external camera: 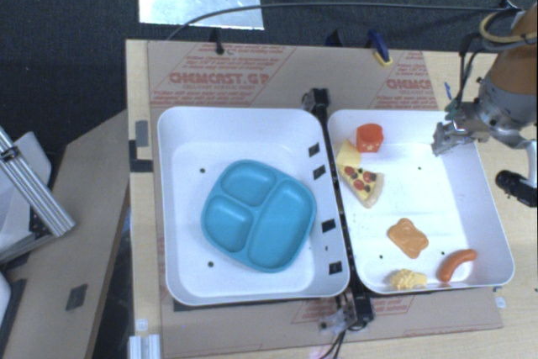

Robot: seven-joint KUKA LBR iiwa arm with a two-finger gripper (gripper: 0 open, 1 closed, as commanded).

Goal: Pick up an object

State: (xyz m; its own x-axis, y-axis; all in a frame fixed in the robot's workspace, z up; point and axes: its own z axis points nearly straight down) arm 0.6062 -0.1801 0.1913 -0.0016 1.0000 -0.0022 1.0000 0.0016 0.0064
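One tool (447, 136) is hanging over the far right part of the right bin (486, 181), its tip just above the bin's back corner; whether it is open or closed I cannot tell, and nothing is showing in its grip. The grey arm (508, 101) is reaching in from the right. Inside the right bin, toy foods are lying apart from the tool: a red block (369, 137) and a pizza slice (360, 177) are sitting near the left wall, a piece of toast (408, 237) is lying in the middle, and a sausage (456, 264) and a yellow corn piece (407, 279) are resting near the front edge. In the left bin (181, 181), a blue divided plate (259, 215) is lying flat. Both bins are sitting side by side on the worktop (252, 71).
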